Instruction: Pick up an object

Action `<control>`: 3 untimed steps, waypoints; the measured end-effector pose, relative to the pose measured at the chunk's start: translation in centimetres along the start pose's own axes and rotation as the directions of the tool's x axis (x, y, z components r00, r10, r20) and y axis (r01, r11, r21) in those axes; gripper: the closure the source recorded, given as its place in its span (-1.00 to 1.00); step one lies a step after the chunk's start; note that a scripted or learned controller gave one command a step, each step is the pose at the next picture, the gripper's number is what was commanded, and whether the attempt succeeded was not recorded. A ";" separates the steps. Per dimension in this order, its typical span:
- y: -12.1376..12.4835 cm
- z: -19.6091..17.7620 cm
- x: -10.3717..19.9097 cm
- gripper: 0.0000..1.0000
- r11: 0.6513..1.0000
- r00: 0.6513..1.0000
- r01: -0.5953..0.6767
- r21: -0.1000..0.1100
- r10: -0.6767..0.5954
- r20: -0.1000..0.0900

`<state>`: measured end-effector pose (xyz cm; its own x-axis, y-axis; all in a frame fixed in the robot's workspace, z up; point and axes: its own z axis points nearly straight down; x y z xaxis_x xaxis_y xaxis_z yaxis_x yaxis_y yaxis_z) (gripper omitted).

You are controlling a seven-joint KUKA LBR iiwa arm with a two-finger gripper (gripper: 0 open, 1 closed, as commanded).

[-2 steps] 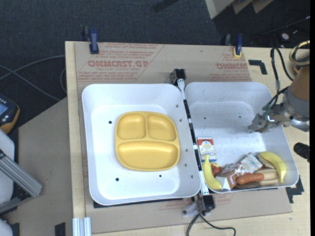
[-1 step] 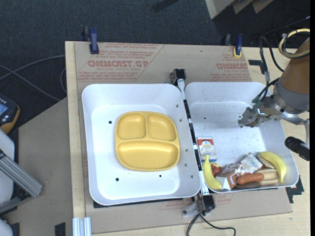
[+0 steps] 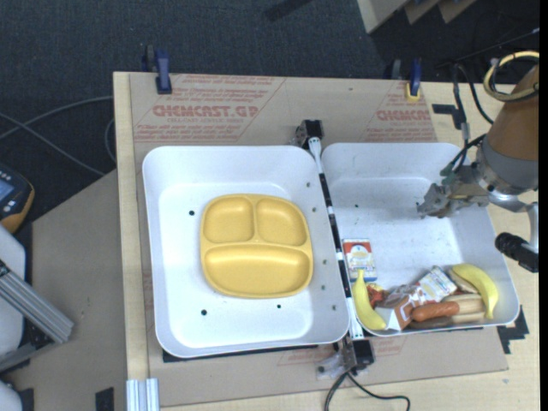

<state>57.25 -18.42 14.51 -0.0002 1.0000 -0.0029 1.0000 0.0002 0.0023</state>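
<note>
The arm (image 3: 514,139) reaches in from the right, orange band up, wrist tipped down, gripper (image 3: 435,202) low and pointing left.

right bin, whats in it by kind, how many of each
bananas: 2
sausage-like item: 1
small red and white carton: 1
crumpled wrapper: 1
total: 5, though the pile in the near corner is too cluttered to be sure
</note>
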 end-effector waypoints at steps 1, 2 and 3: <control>4.5 -1.0 -0.9 1.00 1.000 1.000 0.002 -0.004 -0.002 0.000; 8.7 2.7 2.4 1.00 1.000 1.000 0.004 -0.001 -0.004 -0.002; 3.7 -4.4 12.5 1.00 1.000 1.000 0.010 0.001 -0.010 -0.008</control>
